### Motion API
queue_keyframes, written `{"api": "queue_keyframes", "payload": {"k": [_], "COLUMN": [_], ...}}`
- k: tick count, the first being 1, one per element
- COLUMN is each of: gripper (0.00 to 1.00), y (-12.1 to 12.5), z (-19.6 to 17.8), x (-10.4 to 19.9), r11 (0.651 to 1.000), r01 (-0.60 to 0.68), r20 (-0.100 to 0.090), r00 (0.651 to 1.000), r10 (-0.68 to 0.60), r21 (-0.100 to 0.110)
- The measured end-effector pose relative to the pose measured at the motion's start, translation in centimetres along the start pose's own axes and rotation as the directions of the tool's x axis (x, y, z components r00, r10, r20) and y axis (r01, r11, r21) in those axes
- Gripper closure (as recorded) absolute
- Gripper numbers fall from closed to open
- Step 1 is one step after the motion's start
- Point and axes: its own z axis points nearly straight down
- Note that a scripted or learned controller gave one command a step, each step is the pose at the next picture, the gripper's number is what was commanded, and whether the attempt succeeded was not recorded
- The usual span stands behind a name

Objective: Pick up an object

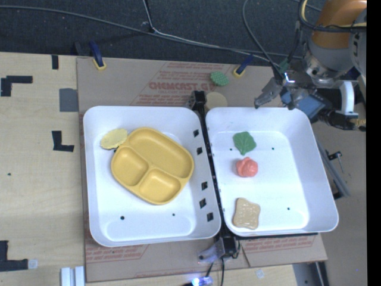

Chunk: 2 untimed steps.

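Note:
The right bin (315, 159) holds three small items: a green leaf-shaped piece (244, 142), a red lumpy piece (246, 167) just below it, and a tan bread slice (246, 213) near the front wall. My gripper (275, 101) hangs over the bin's back rim, up and to the right of the green piece. It is open, its fingers are spread, and nothing sits between them.
The left bin (95, 177) carries a yellow divided tray (152, 164) and a pale yellow disc (113, 138) at the tray's upper left. A small green piece (218, 78) and a beige disc (217, 98) lie on the cardboard behind the bins. Cables cross the dark back area.

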Motion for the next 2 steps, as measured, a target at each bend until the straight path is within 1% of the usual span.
{"api": "queue_keyframes", "payload": {"k": [1,2], "gripper": [0.00,0.00], "y": [0.2,-0.2], "z": [-0.8,4.3], "x": [0.0,1.0], "r11": [1.000,1.000], "r01": [0.003,0.003], "r20": [0.002,0.002], "r00": [1.000,1.000], "r10": [-0.003,-0.003], "r21": [-0.012,-0.008]}}
